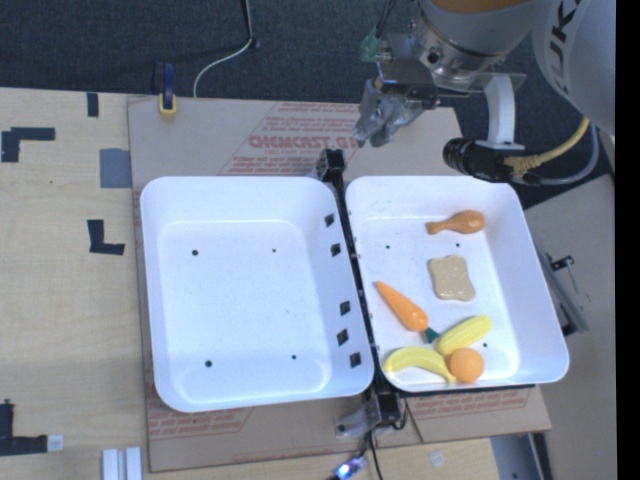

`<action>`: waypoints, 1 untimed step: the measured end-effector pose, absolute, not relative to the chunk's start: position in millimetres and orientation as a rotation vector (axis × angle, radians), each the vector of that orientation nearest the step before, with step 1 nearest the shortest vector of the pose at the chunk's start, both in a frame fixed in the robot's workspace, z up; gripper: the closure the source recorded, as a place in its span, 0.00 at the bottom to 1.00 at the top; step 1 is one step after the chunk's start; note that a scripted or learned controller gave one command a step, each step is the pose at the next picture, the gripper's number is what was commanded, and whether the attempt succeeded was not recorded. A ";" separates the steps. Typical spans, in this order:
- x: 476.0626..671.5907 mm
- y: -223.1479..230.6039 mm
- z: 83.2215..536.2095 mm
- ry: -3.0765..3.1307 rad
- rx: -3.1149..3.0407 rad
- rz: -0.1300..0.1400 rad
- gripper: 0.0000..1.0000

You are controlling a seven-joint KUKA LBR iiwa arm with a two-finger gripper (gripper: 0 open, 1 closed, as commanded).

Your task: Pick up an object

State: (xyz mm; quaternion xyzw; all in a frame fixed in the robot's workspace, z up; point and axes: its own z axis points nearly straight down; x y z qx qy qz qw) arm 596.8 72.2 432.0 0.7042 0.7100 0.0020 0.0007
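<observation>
The right bin (pixel 520 218) holds several toy foods: a chicken drumstick (pixel 458 224), a slice of bread (pixel 451 277), a carrot (pixel 402 306), a corn cob (pixel 463 333), a banana (pixel 416 363) and an orange (pixel 466 366). My gripper (pixel 378 128) hangs high above the back edge of the bins, near the divider between them, well clear of every object. Nothing shows between its fingers.
The left bin (pixel 160 208) sits beside the right one, joined by a black hinge strip (pixel 345 268). Both rest on a cardboard sheet (pixel 220 138). A white cable (pixel 225 53) and a yellow clamp (pixel 167 103) lie at the back left.
</observation>
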 end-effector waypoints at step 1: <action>631.0 162.8 345.5 2.235 2.215 -0.009 1.00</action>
